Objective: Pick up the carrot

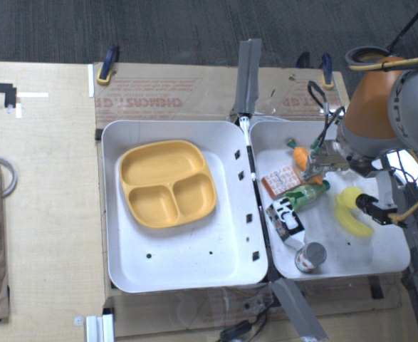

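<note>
Small can [310, 256] at right bin [379, 262] front — carrot [301, 155] near back, left of gripper [318, 161]. Jaws' state: cannot tell. Banana [351, 211] right; yellow tray [167, 182] in left bin [123, 262].

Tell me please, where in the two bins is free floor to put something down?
Left bin: bare floor in front of and right of the yellow divided plate. Right bin: crowded; carrot, snack packet, green bottle, banana, can and gripper. One small patch between can and banana.
</note>
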Robot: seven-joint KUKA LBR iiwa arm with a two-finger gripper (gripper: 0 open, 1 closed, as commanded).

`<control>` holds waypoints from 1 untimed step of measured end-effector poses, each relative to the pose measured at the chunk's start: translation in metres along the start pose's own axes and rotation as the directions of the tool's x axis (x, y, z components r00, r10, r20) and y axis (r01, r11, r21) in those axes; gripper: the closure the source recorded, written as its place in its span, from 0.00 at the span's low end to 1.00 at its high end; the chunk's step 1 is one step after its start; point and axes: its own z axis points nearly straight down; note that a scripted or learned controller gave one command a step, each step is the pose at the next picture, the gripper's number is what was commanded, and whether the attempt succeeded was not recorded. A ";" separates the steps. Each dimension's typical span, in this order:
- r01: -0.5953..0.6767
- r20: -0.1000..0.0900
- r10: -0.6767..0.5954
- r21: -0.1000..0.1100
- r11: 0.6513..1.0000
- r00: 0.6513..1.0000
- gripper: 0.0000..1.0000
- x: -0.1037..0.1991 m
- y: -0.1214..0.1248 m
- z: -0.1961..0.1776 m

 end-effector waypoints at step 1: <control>-0.053 -0.009 0.054 0.027 0.998 0.999 1.00 0.076 0.008 -0.080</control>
